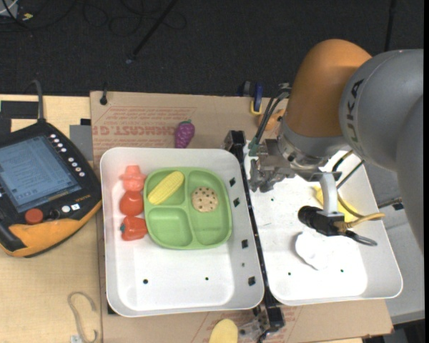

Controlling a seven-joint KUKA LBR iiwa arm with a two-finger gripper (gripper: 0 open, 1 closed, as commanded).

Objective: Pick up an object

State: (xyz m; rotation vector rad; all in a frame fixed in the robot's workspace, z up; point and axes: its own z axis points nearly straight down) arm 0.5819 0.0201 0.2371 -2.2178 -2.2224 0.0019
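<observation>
The grey arm (365,98) reaches over the right bin (386,277), its jaws low near the bin's left wall — whether apart or together, I cannot tell. The left bin (171,284) holds a green tray (182,231) with corn (164,186) and a cookie (204,199). Red toys (131,204) lie beside the tray.

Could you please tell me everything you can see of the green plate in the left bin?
The green plate is a rounded-square divided dish, plastic by its look, lying flat in the left bin toward its far side. It has three compartments: a yellow corn cob lies tilted in the far-left one, a round cookie in the right one, and the near one holds nothing. Red toys sit against its left edge.
</observation>
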